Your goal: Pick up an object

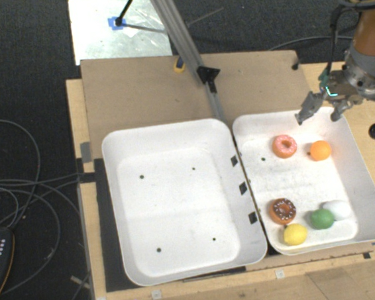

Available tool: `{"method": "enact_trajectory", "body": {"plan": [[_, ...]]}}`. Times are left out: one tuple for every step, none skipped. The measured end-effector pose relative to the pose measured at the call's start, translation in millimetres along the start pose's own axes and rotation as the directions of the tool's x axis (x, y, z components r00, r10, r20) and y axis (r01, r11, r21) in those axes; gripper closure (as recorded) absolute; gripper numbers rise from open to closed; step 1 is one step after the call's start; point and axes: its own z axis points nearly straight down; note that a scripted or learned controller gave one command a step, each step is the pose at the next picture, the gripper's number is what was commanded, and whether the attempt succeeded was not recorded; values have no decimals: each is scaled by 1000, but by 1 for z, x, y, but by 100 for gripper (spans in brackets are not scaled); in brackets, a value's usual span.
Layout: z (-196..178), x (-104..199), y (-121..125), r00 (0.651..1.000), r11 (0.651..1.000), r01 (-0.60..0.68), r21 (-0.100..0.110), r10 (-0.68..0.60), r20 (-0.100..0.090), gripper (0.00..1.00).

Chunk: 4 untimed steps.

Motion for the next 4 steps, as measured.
{"method": "enact_trajectory", "body": {"plan": [[-2,0,1,1000,1000,1,-4,-1,1,0],[56,-8,3,1000,1000,-4,0,4,1,0],[101,-2,-2,1000,1000,-3,0,3,0,0],[150,7,-6,1000,1000,-2,1,2,0,0]]}}
